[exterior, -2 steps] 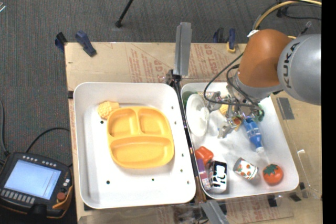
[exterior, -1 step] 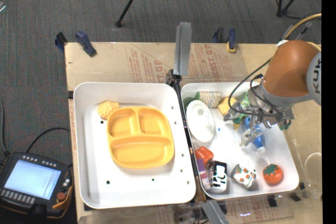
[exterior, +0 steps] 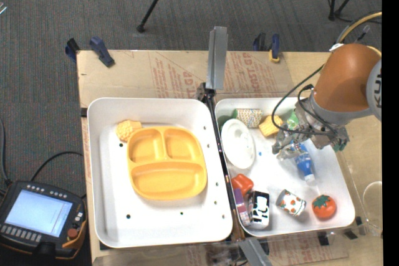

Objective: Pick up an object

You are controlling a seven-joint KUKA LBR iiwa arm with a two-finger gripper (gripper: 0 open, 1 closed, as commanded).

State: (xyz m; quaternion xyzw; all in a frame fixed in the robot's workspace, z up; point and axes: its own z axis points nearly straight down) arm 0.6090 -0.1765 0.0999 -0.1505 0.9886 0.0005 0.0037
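My gripper (exterior: 298,144) hangs low over the upper middle of the right bin (exterior: 341,179), under the arm's orange band (exterior: 346,78). Directly below it lies a clear bottle with a blue cap (exterior: 305,164), tilted toward the bin's lower right; its upper end is hidden by the gripper. A yellow block (exterior: 269,126) and a green object (exterior: 290,118) lie just left of and behind the gripper. Nothing is visibly lifted off the bin floor.
The right bin also holds a white bowl (exterior: 239,143), a patterned cup (exterior: 249,115), a red object (exterior: 242,184), a black-and-white mug (exterior: 259,209), a small printed can (exterior: 290,203) and a tomato (exterior: 323,207). In the left bin (exterior: 106,196) are a yellow divided tray (exterior: 167,162) and a yellow corn piece (exterior: 127,129).
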